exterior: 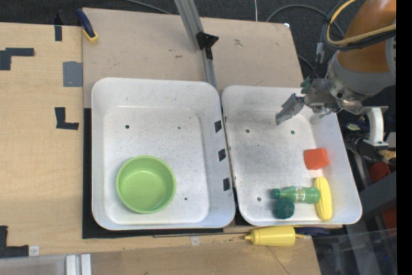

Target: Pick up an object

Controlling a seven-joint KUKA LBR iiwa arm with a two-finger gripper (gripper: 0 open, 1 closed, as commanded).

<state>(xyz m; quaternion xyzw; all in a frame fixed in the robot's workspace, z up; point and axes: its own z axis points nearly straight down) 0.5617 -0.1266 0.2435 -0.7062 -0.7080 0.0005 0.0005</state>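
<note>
Gripper (301,107) hovers over the far end of the right bin (257,138), fingers apart and holding nothing. Orange block (315,158), green bottle (295,194) and yellow object (323,198) lie toward the bin's near end.

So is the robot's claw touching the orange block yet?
Apart. The camera view shows the end effector over the upper part of the right bin, with bare white bin floor between it and the orange block lower down.

Even, bright light; slight softness
</note>
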